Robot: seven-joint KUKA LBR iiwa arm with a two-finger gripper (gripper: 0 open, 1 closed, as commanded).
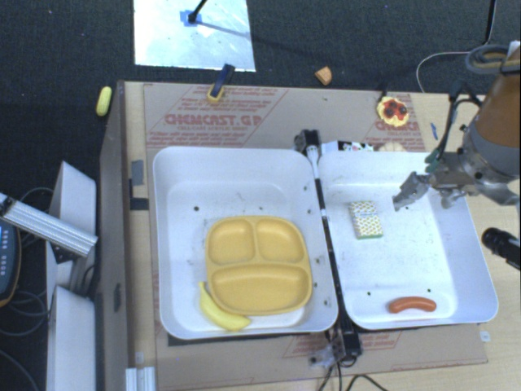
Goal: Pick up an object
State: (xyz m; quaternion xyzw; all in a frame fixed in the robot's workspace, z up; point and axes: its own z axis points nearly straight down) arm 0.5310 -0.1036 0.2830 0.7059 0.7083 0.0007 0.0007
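In the right bin [480,283] a small sponge [366,219] with a yellow-green patterned top lies near the left side, and an orange sausage [411,305] lies near the front wall. My gripper [429,191] hangs over the right bin's back right part, to the right of the sponge and apart from it. Its two fingers are spread, one at the left [406,192] and one at the right [450,197], with nothing between them. The left bin [175,218] holds a yellow divided plate [258,264] and a banana [218,312] at the plate's front left.
The grey arm with its orange band [498,120] enters from the right edge. A black clamp and rail [319,210] run between the two bins. On the cardboard behind the bins lies a small pizza toy [393,110]. Cables loop at the upper right.
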